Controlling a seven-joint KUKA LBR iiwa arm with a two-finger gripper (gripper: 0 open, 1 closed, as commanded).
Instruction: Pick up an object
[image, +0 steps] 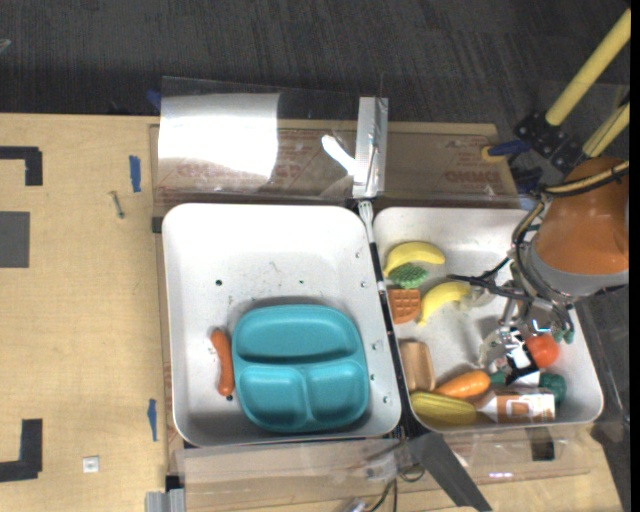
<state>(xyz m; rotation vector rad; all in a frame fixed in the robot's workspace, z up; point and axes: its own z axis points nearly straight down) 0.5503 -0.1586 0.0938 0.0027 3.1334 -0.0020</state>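
Observation:
My gripper (512, 345) reaches down into the right bin (470, 225), low over its right half. Just below it lie an orange carrot (463, 383) and a white bottle with an orange label (518, 407). A small red-orange round piece (543, 351) sits right beside the gripper, with a green piece (551, 385) under it. Further left are two yellow bananas (415, 255) (441, 297), an orange waffle-like block (405, 303), a brown bread piece (417, 364) and a yellow-green fruit (443, 408). Nothing shows between the fingers.
The left bin (200, 240) holds a teal divided tray (300, 366) and an orange sausage (224, 361) along the tray's left side. The arm's orange band (590, 230) hangs over the right bin's far right corner. A clear plastic sheet (260, 140) lies behind the bins.

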